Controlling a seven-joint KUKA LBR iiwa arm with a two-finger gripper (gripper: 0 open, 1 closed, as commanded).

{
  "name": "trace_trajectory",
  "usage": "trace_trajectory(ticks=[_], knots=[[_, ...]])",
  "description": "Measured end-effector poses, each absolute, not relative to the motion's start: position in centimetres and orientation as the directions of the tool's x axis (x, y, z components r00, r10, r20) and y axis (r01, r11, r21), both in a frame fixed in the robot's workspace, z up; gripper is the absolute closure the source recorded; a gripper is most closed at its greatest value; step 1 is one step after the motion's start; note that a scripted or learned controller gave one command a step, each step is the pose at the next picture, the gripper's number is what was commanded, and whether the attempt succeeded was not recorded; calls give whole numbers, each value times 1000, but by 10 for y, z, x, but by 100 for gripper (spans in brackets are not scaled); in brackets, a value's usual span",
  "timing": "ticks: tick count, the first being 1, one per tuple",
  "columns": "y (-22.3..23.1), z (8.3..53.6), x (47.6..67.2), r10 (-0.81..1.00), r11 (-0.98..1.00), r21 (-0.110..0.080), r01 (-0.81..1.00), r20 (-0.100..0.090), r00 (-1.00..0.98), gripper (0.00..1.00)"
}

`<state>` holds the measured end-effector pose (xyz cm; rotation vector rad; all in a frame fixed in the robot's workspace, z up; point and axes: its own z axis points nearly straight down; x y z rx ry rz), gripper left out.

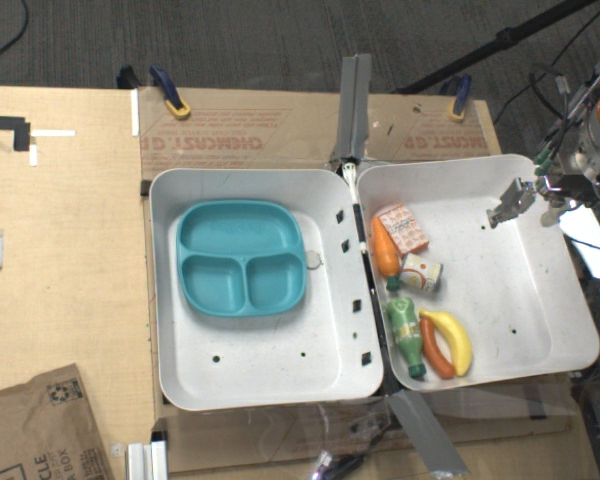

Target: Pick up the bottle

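Pickup not yet begun: small green plastic bottle [405, 335] lies in right white bin [540, 318], well apart from gripper [507, 206], finger state indeterminable.

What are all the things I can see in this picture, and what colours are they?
left bin: 1, white, left half of the bench
divided plate: 1, teal, inside the left bin
right bin: 1, white, right half of the bench
bottle: 1, green, lying along the right bin's left wall
banana: 1, yellow, right of the bottle
sausage: 1, red-orange, between bottle and banana
carrot: 1, orange, by the same wall
snack box: 1, red and white, beside the carrot
small container: 1, white, below the carrot
clamps: 2, blue and yellow, the bench's far edge
gripper: 1, grey, above the right bin's far right part
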<state>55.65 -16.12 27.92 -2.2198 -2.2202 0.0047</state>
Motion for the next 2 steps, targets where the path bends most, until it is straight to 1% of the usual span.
trace_trajectory(ticks=[1,2], knots=[[-59,234,524,995,-96,-4,995,-1,96,0],[34,189,477,998,-68,-6,998,-2,68,0]])
